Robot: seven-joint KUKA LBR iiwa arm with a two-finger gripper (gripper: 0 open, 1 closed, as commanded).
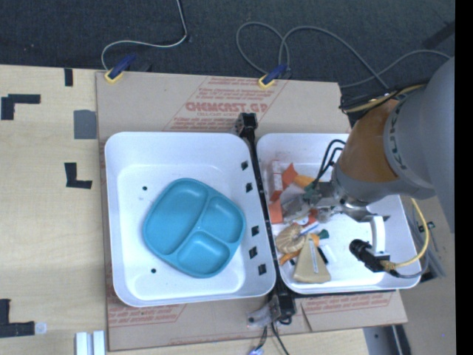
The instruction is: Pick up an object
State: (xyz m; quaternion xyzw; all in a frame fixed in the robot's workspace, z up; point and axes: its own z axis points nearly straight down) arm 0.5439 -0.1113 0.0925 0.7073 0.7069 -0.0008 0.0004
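The right bin (pixel 384 278) holds a pile of small objects at its left side: an orange piece (pixel 275 210), a tan wedge (pixel 312 270), a brown crumpled item (pixel 289 237) and a dark pen-like stick (pixel 323 254). My gripper (pixel 309 202) is low over this pile, its tip among the orange and grey pieces near the bin's left wall. The wrist with its orange band (pixel 367 152) hides the bin's upper right part. The left bin (pixel 118 198) holds a blue divided plate (pixel 194 226).
A black divider with clips (pixel 256 198) runs between the two bins. Both bins rest on a cardboard sheet (pixel 214 106) held by clamps at the back. Cables loop across the dark floor behind. A black fitting with a yellow cable (pixel 367 256) hangs over the right bin.
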